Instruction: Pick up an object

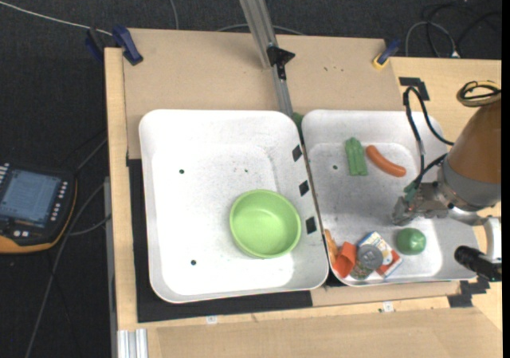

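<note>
**Gripper low in the right bin, beside the green ball**

At the far left of the frame you see a black and orange handheld control pendant (32, 205) lying on the dark floor. Next comes the left shallow white plastic bin (171, 149), and in its lower right part sits a round light-green plastic bowl (265, 223), upright and apart from the bin walls.

Past the divide, the right shallow white plastic bin (335, 129) holds the rest. In its upper middle you find a green oblong block (355, 156) standing roughly vertical in the frame, and just beside it to the right a small orange-red sausage-shaped toy (386, 162), lying at a slant. Along the bin's lower edge there is a small orange piece (346, 257), touching a cluster of a round grey disc (369, 257) on a colourful flat packet (385, 251).

Right of that cluster sits a small round green ball (411, 241). The grey two-finger gripper (416, 206) is just above it in the frame, low in the bin; you cannot tell whether its fingers are apart or together, and nothing visible sits between them.
</note>
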Action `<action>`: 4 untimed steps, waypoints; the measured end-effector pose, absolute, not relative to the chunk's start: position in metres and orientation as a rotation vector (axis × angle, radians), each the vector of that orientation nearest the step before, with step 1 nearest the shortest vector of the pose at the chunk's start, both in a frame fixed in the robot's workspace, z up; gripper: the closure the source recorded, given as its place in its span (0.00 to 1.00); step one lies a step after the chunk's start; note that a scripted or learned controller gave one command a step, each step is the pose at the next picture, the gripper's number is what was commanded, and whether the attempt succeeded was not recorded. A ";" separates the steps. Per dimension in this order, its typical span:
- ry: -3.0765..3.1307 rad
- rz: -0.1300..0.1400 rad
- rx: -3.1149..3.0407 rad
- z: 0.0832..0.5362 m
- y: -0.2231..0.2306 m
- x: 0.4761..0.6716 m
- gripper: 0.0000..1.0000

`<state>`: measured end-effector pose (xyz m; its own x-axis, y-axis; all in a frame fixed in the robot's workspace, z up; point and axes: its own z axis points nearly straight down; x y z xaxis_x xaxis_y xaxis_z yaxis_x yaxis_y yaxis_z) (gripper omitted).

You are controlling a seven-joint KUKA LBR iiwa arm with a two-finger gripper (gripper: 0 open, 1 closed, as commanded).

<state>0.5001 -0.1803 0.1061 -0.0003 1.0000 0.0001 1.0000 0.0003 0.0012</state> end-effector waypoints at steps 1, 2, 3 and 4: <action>2.219 0.004 2.218 0.166 -0.179 0.494 1.00; 2.219 0.004 2.218 0.217 -0.179 0.495 1.00; 2.227 0.002 2.216 0.218 -0.130 0.525 1.00; 2.225 0.002 2.217 0.227 -0.082 0.551 1.00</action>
